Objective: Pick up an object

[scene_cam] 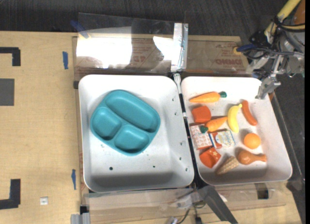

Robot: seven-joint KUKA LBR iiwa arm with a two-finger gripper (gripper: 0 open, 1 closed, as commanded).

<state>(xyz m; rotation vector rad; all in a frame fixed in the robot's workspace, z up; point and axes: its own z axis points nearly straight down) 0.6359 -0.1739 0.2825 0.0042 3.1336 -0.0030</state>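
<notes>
We noted the pincer (265,88) at the upper right rim of the right bin (283,143), its state not discernible, and judged that the toy foods packed there, banana (234,117) touching sausage (249,113), risked a double or glancing grasp.

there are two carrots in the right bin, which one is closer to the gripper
The upper carrot, lying along the bin's far side with its green top pointing toward the gripper. The other carrot lies lower, mid-bin, beside the banana.
</notes>
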